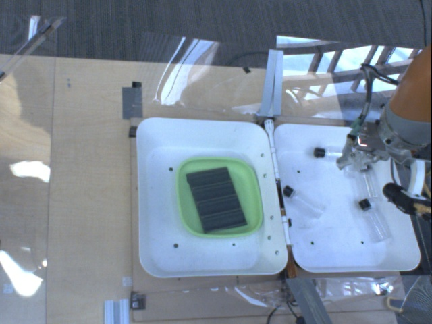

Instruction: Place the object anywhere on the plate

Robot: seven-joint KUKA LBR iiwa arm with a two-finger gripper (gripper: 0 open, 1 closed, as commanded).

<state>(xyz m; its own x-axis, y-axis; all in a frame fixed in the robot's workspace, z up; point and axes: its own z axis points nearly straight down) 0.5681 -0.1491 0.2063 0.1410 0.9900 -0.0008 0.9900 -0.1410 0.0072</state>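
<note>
A dark grey ribbed rectangular block (pixel 216 199) lies flat on the square green plate (pixel 184 198) in the middle of the left bin (pixel 152 181). My gripper (pixel 356 158) hangs over the upper right part of the right bin (pixel 405 248), far to the right of the plate. Below the orange band (pixel 413 93), the wrist blocks the view of the gripper's tips. I see nothing held in it.
Several clear vials with black caps lie in the right bin: one cap (pixel 318 152) near the top, one vial (pixel 297 198) by the left wall, one vial (pixel 372 218) at lower right. A grey metal post (pixel 273 83) stands behind the bins.
</note>
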